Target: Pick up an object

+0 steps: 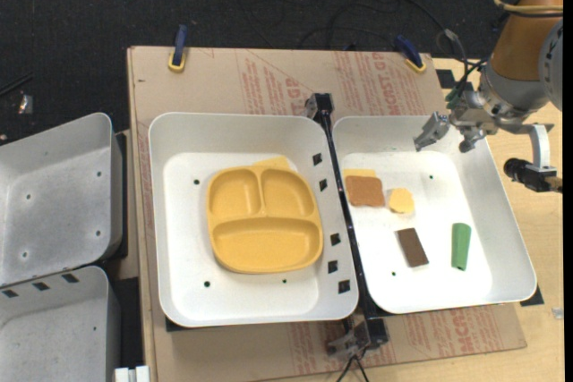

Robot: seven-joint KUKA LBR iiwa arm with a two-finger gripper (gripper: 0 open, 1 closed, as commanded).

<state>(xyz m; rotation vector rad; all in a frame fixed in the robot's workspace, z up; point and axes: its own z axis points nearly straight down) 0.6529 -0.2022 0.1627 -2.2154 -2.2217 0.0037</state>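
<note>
Your gripper (450, 132) hangs over the far rim of the right bin (501, 219), fingers spread with nothing between them. In that bin you have a brown block (412, 247), a green block (460, 246), a tan slice (364, 191) and a yellow piece (401, 201).

the arm (528, 49) is grey with an orange band under a yellowish cable loop; its tool (450, 134) is pale metal with dark wiring.
</note>
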